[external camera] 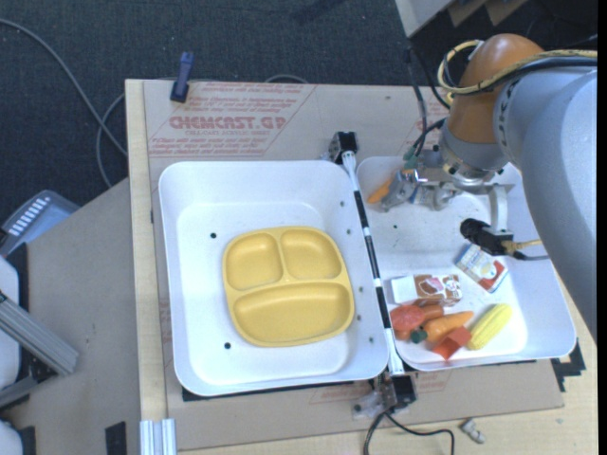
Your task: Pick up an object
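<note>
Camera view is showing your arm (555,140) reaching in from the right and hanging low over the far end of the right bin (422,245). Why are you working there, when most of the food is lying at the near end?

You are going, I judge, for the orange piece (379,194). It is lying alone near the bin's far left corner, just beside the jaws, with bare floor toward the middle, so nothing is crowding the approach.

Are the jaws gripping it?

You cannot tell. They are looking small and muddled under the wrist, so how wide they are standing is not showing. The orange piece is sitting beside them, not visibly between them, so you are better off treating it as not yet held.

And the rest?

The corn (490,325), the carrot (446,328) and the red pieces (410,318) are bunching in the near corner, touching one another, with packets (438,287) just beyond. Picking there is risking two things at once. The yellow plate (287,285) is lying in the left bin (190,197), well apart.

What is worrying you?

The wall. The piece is lying close to it, so one side of the jaws is probably getting little room.
</note>
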Motion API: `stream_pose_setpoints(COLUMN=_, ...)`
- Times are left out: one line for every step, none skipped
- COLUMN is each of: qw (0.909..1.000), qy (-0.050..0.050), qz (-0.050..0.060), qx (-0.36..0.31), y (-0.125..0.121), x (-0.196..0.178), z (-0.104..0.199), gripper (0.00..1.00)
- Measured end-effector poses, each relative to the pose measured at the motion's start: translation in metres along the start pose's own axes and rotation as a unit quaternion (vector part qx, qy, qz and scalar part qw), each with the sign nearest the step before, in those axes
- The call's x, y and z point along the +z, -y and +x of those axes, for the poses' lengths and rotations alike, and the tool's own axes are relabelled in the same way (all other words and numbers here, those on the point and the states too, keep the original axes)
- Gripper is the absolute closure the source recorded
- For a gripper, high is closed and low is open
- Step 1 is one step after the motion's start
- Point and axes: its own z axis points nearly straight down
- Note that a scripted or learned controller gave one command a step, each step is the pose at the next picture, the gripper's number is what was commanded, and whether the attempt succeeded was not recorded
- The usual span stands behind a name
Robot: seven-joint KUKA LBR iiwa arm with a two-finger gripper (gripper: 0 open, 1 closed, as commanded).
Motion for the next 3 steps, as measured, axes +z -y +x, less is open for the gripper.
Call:
stream_pose_setpoints(qw=1.0000, qy=0.001, qz=0.000, qx=0.000, y=-0.0002, x=-0.0006, z=0.0040, gripper=0.00)
stream_pose_setpoints(qw=1.0000, qy=0.001, qz=0.000, qx=0.001, y=-0.0002, x=-0.0006, z=0.0060, gripper=0.00)
stream_pose_setpoints(qw=1.0000, qy=-0.001, qz=-0.002, qx=0.000, y=-0.0009, x=-0.0005, z=0.0015, gripper=0.00)
